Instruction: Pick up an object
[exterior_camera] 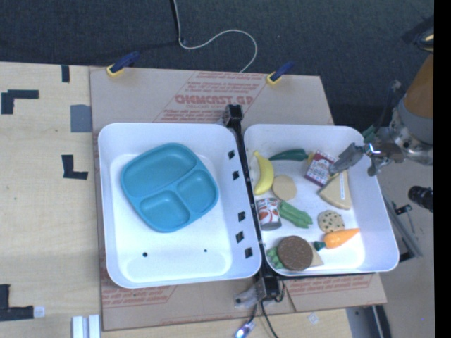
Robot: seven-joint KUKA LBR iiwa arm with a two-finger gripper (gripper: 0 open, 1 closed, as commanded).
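The claw [352, 155] is seen over the right bin's [373, 259] far right corner, reached in from the right; whether it is parted or closed cannot be told, and nothing is seen gripped. Just below it lies a cheese wedge [338, 192], and just to its left a small red packet [320, 167]. Further left a banana [263, 173] is found, and below, a cookie [330, 221] and a carrot [340, 238]. Well to its left, a blue divided plate [169, 186] rests in the left bin [120, 259].
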